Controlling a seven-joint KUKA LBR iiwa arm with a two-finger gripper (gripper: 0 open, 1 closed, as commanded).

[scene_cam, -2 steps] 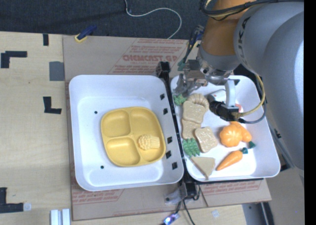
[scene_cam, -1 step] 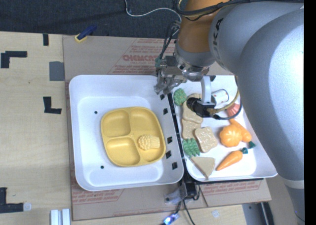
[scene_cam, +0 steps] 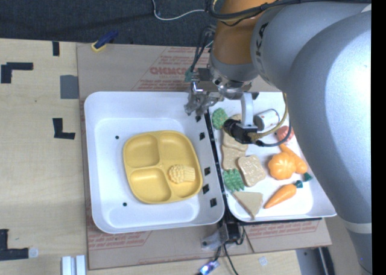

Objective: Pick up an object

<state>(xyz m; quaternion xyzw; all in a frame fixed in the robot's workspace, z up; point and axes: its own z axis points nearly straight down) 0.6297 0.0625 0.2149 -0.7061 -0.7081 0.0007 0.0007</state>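
Tray (scene_cam: pixel 140 158), one corn cob (scene_cam: pixel 183 174), one carrot (scene_cam: pixel 280 195), two bread slices (scene_cam: pixel 251 170).

bins (scene_cam: pixel 96 147): 2 | tray (scene_cam: pixel 161 166): 1 | corn (scene_cam: pixel 183 174): 1 | carrot (scene_cam: pixel 280 195): 1

light: even, bright, overhead, neutral colour | shadows: soft, short, under the yellow tray (scene_cam: pixel 161 166) and inside the left bin (scene_cam: pixel 96 147) wall | glare: mild sheen on grey arm (scene_cam: pixel 325 87) and orange band (scene_cam: pixel 241 20); white bins near clipping | focus: bench fairly sharp, near arm soft | noise: slight grain, dark backdrop murky
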